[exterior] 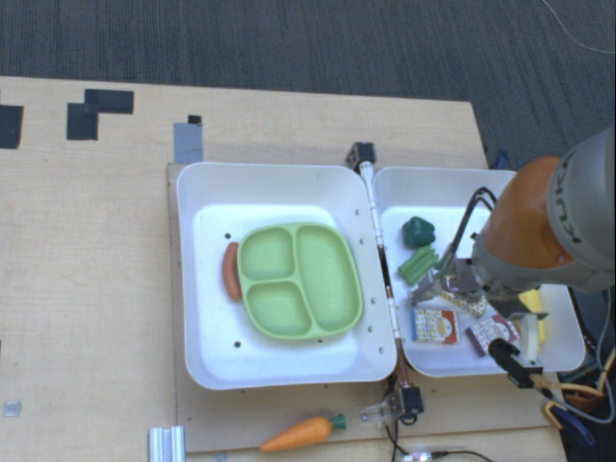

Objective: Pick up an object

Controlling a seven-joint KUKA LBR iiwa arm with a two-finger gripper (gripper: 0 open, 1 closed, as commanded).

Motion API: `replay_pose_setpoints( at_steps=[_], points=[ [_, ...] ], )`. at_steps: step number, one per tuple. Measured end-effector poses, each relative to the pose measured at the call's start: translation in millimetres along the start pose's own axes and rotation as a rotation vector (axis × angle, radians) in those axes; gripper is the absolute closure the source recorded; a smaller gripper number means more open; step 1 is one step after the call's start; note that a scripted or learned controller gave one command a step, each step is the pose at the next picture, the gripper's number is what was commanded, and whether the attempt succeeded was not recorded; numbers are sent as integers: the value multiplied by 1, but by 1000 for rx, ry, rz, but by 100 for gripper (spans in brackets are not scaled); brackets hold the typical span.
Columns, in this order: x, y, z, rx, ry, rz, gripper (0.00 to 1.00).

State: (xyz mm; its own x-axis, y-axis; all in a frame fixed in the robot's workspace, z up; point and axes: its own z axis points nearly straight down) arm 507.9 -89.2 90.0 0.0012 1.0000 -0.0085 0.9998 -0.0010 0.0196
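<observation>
My gripper (450, 285) hangs low over the middle of the right bin (433, 195), below the arm's orange band. Just left of it lies a light green ridged piece (418, 265). A dark green lumpy toy (417, 229) sits further back. A small white and red carton (435, 325) lies directly in front of the gripper, and a reddish packet (481, 336) is to its right. A yellow item (532, 302) peeks out beside the arm. The wrist hides what is directly beneath the gripper.
The left bin (192, 287) holds a green divided plate (298, 280) with a red sausage (231, 270) along its left side. An orange carrot (300, 434) lies on the bench in front of the bins. The divider (378, 258) between the bins is close to the gripper's left.
</observation>
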Motion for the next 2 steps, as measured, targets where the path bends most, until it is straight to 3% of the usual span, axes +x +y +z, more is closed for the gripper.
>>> replay_pose_setpoints(
  at_steps=[1,2],
  points=[
    [-1,3,-13,-10,-4,0,100],
    [-1,3,-12,-10,-3,0,0]
  ],
)
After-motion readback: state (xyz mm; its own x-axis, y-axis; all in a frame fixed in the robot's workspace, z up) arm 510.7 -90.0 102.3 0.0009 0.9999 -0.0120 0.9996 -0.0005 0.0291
